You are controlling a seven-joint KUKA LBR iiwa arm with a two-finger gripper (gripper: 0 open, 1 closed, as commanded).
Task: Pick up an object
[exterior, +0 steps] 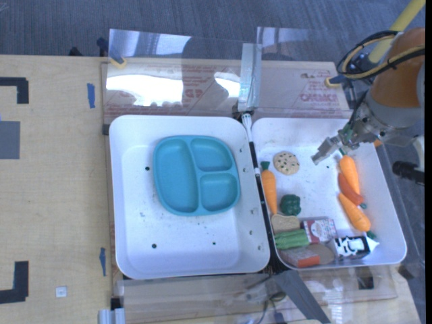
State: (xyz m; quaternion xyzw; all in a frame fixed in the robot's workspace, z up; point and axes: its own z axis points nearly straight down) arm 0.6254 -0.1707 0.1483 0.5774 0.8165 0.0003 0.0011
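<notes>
Metal claw (331, 148) hangs near a round cookie (286, 162) (speckled, flat).

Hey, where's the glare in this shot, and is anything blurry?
Camera view: bright glare on the clear panels behind the bins; the blue plate and cookie are sharp and evenly lit; the gripper looks slightly soft; the arm is cropped at the right.

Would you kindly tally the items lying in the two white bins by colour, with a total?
Orange: 3, carrot by the divider, carrot by the tool, carrot below it
Green: 2, broccoli, green stick
Blue: 1, divided plate
Tan: 1, cookie
Black and white: 1, carton
Red and white: 1, packet
Total: 9; a partly hidden item at the bin's near edge is left out.
</notes>
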